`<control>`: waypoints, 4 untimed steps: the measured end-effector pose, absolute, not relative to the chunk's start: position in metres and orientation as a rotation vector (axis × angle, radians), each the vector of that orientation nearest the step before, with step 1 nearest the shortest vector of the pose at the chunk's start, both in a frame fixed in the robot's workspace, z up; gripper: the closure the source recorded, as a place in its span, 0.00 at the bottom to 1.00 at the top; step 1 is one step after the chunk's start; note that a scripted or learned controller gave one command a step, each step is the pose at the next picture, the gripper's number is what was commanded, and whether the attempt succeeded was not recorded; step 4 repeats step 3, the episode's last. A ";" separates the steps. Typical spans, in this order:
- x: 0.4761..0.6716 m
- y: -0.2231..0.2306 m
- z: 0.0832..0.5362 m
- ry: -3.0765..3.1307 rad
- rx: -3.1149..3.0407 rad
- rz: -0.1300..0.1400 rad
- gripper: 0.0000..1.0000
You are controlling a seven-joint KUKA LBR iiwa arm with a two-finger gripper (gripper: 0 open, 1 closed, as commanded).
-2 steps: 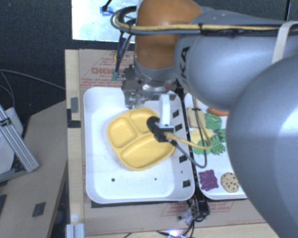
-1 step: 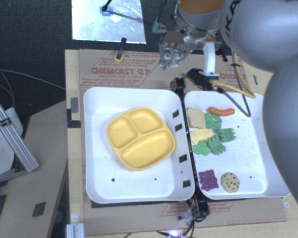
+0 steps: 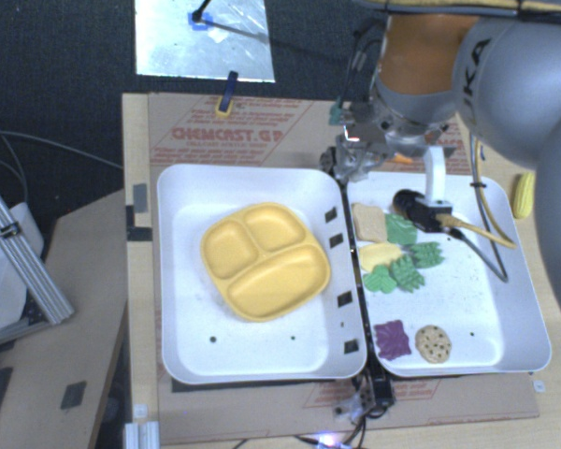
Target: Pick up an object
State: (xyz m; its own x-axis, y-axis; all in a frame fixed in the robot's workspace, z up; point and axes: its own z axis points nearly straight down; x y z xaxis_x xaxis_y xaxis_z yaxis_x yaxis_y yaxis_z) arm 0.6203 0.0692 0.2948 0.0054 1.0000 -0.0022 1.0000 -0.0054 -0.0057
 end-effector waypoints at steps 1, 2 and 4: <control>0.651 0.092 0.330 -2.230 -2.219 -0.009 1.00; 0.669 0.169 0.482 -2.242 -2.215 -0.030 1.00; 0.578 0.095 0.419 -2.213 -2.223 0.010 1.00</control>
